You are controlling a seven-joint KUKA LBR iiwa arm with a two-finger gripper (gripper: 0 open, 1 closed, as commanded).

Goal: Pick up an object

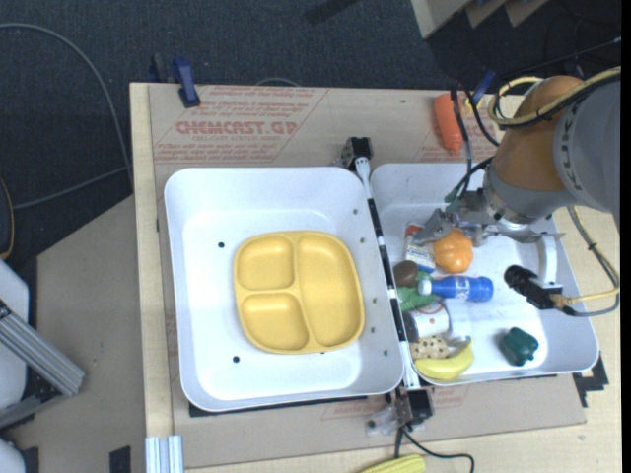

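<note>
Tool (456, 231) hangs low in the right bin (564, 331), right on top of the orange ball (454, 255). The ball is round, smooth and bright orange, lying near the bin's middle, tucked just under the tool. Wide or narrow? Cannot tell from this angle. It's crowded here: a blue bottle (465, 288) lies on its side just in front of the ball, with a brown lump (405, 272) beside it by the bin's left wall. Nearer the front there's a white-and-red can (432, 320), then a yellow banana (444, 366) in the corner. A dark green block (519, 344) lies apart to the right. The left bin (197, 264) carries a yellow divided plate (296, 291).
</note>
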